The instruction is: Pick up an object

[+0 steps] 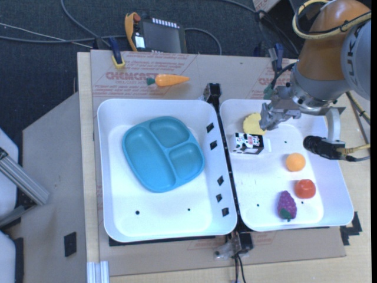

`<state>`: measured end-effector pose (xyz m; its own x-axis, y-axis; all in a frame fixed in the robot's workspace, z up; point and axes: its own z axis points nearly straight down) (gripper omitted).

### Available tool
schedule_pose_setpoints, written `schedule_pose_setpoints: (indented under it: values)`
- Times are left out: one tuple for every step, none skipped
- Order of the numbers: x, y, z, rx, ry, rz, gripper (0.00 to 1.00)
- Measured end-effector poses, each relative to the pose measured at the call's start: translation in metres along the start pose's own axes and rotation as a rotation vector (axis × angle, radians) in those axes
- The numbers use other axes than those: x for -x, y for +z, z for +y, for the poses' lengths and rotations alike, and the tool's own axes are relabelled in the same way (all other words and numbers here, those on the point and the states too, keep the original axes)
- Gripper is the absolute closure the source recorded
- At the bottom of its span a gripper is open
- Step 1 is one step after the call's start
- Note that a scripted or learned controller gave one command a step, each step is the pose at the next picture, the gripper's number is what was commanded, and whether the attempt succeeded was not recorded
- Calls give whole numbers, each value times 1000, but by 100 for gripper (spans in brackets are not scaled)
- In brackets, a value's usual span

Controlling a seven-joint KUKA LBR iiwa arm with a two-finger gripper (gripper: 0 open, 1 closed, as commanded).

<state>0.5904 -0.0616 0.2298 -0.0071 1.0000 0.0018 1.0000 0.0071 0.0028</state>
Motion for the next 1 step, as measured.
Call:
schedule_pose_setpoints:
  values:
    - [-49,0,29,1,0,0,100]
